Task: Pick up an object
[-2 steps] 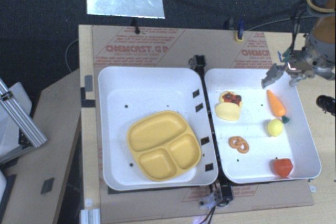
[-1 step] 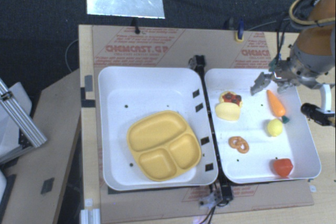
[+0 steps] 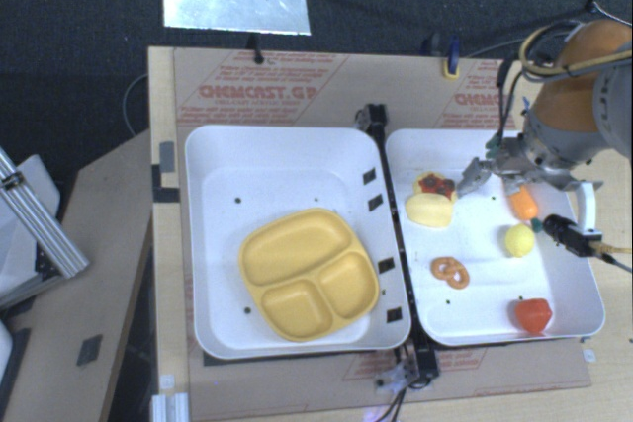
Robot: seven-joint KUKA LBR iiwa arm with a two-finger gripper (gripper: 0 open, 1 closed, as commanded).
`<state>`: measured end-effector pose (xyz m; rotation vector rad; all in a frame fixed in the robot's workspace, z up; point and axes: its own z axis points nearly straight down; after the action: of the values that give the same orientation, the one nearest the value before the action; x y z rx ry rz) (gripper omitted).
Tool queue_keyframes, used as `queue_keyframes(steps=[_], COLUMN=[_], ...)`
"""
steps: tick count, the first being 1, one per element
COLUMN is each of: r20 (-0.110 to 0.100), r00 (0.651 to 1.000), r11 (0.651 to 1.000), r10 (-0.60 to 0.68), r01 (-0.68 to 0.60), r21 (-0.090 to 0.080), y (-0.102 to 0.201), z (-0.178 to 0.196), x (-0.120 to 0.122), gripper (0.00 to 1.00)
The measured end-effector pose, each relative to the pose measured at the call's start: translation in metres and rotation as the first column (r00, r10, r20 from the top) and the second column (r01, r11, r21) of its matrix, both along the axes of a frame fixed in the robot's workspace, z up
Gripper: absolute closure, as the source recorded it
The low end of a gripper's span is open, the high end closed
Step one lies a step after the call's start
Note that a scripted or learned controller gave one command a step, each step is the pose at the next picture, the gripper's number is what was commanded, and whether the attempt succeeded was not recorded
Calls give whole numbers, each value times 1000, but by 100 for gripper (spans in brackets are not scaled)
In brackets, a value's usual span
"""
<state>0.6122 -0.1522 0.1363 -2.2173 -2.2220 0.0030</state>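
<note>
Two shallow white plastic bins are seen side by side on a tan bench sheet printed with red lettering. The left bin (image 3: 213,212) holds one item: a yellow divided plate (image 3: 309,272), smooth and matte, rounded in outline, with three compartments.

The right bin (image 3: 584,311) holds six small items. A pale yellow rounded block (image 3: 429,210) lies near the bin's left wall, with a small dark red and yellow piece (image 3: 435,184) touching its upper edge. One orange pretzel-shaped piece (image 3: 450,271), looped and openwork, lies below them. One yellow lemon-like ball (image 3: 519,240) sits near the bin's centre-right. One orange carrot-like cone (image 3: 522,204) lies just above it. One red, glossy, tomato-like piece (image 3: 533,314) rests near the front right corner.

The grey arm with its orange band is recorded entering from the right. The gripper (image 3: 487,167) is positioned low over the right bin, just right of the dark red piece. Whether it is spread or closed cannot be determined; nothing is seen held in it.
</note>
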Motion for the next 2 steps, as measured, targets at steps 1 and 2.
queue_keyframes(steps=[1,2], r20=[3,7], r00=[1000,1000], r11=[1000,1000], r10=[-1,0], r01=[1,0], r21=[-1,-1], y=[0,0], z=[-50,-38], x=[1,2], gripper=[0,100])
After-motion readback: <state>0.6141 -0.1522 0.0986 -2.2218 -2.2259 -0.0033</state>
